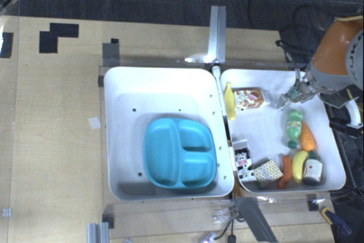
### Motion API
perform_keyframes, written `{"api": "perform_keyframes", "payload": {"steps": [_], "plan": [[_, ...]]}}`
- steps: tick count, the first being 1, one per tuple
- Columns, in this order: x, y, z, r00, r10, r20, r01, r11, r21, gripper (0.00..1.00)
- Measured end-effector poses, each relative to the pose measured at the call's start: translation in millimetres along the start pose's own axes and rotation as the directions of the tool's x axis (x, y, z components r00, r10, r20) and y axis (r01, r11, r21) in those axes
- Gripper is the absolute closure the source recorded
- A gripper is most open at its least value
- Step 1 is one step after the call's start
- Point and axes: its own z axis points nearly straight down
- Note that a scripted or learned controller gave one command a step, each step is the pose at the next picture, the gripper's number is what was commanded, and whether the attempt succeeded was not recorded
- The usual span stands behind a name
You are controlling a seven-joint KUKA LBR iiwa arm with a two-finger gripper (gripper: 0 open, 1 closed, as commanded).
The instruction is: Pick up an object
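My gripper (pixel 291 95) hangs over the far part of the right bin (pixel 267 79), just above a green bottle (pixel 294 125). Beside that bottle lies an orange carrot (pixel 307 137). A snack packet (pixel 248 98) and a yellow item (pixel 228 101) rest to the gripper's left, near the divider. Along the near edge sit a yellow banana (pixel 299 157), a small dark bottle (pixel 313 171), an orange piece (pixel 286 168), a patterned box (pixel 267 171) and a card box (pixel 242 156). Nothing shows between the gripper and these objects.
The left bin (pixel 131 94) holds a blue divided plate (pixel 181 152) toward its near side. A metal post (pixel 218 34) stands behind the divider between the bins. Cables lie on the dark floor beyond the bench.
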Motion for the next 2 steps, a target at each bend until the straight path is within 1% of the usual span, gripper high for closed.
{"api": "perform_keyframes", "payload": {"steps": [1, 2], "plan": [[0.2, 0.0, 0.1, 1.0, 0.0, 0.0, 0.0, 1.0, 0.0, 0.0], [-4.2, -30.0, 10.2, 1.0, 0.018, -0.002, -0.018, 1.0, 0.003, 0.0]]}}
